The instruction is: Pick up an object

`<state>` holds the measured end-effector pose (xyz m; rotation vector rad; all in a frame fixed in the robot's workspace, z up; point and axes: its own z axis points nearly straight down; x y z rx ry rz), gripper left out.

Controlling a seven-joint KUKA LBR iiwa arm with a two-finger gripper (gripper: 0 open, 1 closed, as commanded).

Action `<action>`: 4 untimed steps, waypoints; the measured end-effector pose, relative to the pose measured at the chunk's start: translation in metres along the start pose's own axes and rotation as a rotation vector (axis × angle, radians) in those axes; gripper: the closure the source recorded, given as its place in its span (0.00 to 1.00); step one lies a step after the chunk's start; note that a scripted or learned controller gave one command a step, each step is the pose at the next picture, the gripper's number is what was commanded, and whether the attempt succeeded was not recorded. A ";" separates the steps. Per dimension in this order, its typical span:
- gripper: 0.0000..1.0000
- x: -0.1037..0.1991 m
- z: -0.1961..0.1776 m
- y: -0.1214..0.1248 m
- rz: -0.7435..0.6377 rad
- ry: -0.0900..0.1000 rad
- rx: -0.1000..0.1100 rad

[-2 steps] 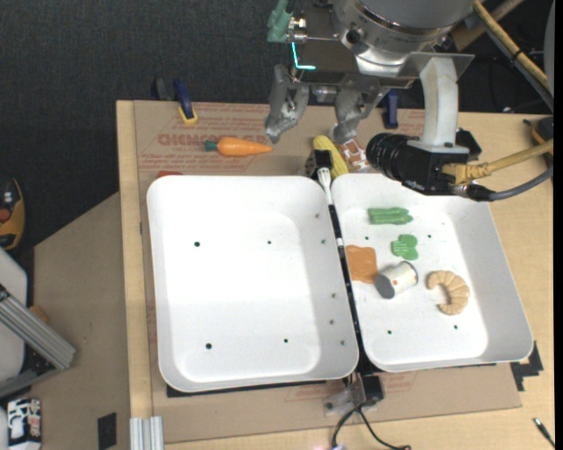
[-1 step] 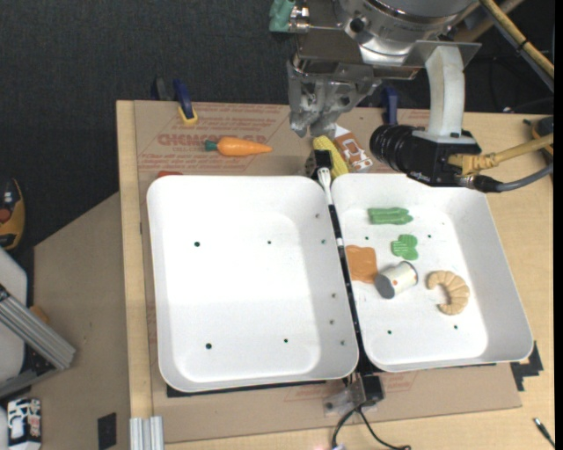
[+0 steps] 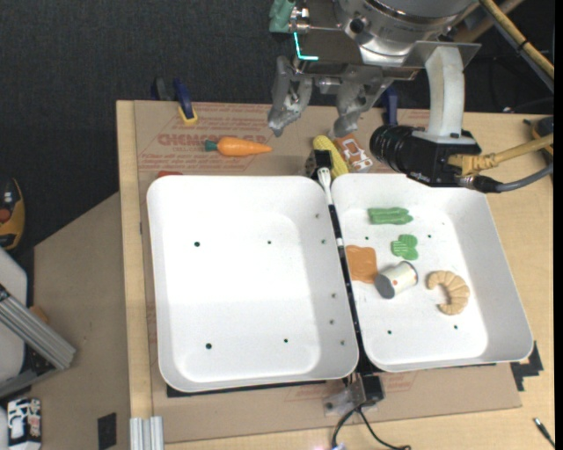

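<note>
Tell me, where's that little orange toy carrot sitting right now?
The orange toy carrot lies on the brown cardboard behind the left white bin, outside both bins, just left of the yellow corn cob.

arm (image 3: 396, 22) cut off — perhaps mid-wrist

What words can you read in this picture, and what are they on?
"CHEM..." in red letters on the cardboard board; the rest is hidden behind the toy carrot or too faint to read.
Smaller red line above it on the board: too blurred to read.
Small packet behind the right bin: print too small to read.
</note>
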<state>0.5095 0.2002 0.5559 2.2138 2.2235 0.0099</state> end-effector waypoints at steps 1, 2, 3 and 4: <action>1.00 0.001 -0.011 0.000 -0.001 0.002 -0.005; 0.00 0.001 -0.010 0.000 -0.001 0.001 -0.003; 1.00 0.001 -0.021 0.001 -0.003 0.003 -0.008; 0.00 0.001 -0.021 0.001 -0.002 0.002 -0.006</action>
